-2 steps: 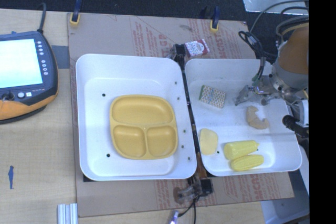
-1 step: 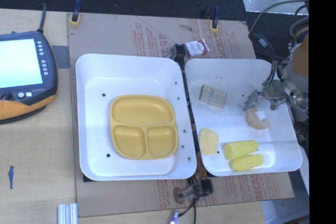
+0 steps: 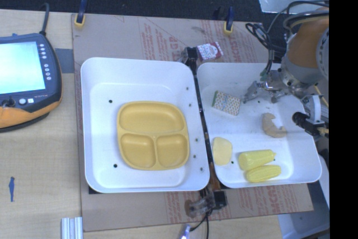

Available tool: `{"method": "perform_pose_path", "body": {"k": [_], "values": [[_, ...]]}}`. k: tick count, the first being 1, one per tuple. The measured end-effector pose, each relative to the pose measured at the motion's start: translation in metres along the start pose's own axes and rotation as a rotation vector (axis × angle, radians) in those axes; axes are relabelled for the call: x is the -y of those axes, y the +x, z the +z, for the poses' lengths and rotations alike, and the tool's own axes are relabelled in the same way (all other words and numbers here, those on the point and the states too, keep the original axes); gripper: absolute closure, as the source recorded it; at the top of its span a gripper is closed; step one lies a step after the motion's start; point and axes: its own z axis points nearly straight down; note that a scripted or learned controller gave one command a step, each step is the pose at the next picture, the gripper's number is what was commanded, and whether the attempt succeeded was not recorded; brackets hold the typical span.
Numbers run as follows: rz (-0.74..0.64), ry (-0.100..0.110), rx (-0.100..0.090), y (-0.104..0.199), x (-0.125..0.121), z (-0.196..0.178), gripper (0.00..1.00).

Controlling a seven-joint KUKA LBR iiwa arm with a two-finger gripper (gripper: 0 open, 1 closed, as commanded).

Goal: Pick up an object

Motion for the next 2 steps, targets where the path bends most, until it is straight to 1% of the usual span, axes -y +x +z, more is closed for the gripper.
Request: {"method": "perform_pose_path", "body": {"k": [1,2], "values": [[0.003,0.0,0.0,0.011,0.044,-0.048,0.0],[0.001,0.002,0.001,-0.017,0.071,0.0,0.0]]}}
